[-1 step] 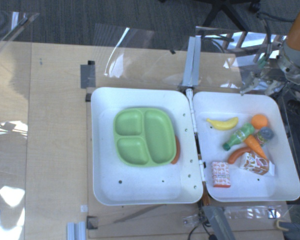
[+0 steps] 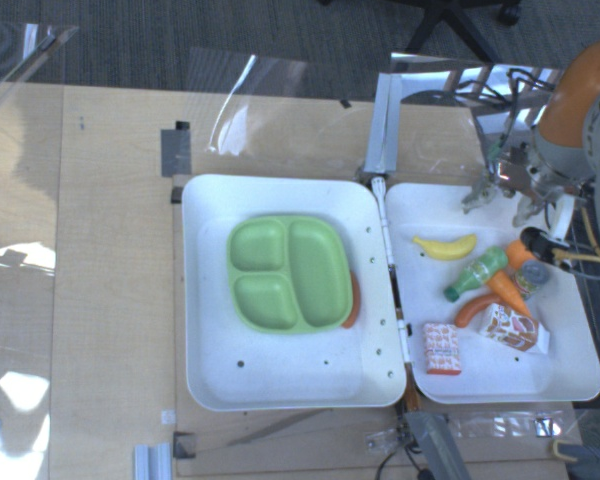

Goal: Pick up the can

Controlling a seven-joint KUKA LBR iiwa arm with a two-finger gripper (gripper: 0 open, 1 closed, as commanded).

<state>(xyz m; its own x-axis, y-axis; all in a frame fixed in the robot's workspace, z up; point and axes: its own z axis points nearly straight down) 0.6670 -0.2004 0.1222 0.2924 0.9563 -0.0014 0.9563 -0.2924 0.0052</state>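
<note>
Fingers [image 2: 477, 197] of the gripper [image 2: 502, 200] hang spread and empty above the right bin [image 2: 578, 373]; the can [image 2: 531, 277] lies untouched among the toy food, so pickup hasn't begun.

The can [image 2: 533, 275] is seen small and greyish at the frame's right, lying among an orange item and a bottle; details are too blurred.

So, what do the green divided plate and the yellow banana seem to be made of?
Green divided plate: likely matte moulded plastic, judging by its uniform colour and soft rounded compartments. Yellow banana: probably a smooth plastic toy, evenly yellow; cannot be sure.
</note>
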